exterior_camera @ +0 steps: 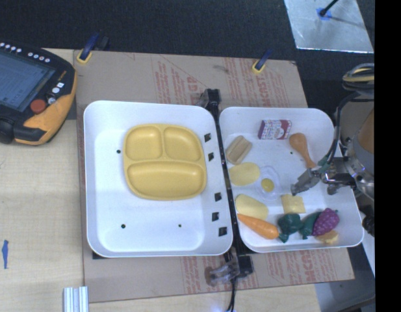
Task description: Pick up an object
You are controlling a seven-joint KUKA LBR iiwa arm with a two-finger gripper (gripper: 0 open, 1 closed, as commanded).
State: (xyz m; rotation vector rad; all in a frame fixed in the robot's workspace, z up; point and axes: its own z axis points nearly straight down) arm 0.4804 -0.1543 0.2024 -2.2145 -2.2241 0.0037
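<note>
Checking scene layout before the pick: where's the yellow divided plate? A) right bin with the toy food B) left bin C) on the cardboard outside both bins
B: the yellow divided plate lies flat in the left bin, while the toy food sits in the right bin.

bins [103,174] white | divided plate [165,160] yellow | carrot [257,225] orange | grapes [325,221] purple | broccoli [290,224] dark green | carton [273,130] red-white | cheese [292,204] pale yellow | board [155,77] tan, red print
</note>
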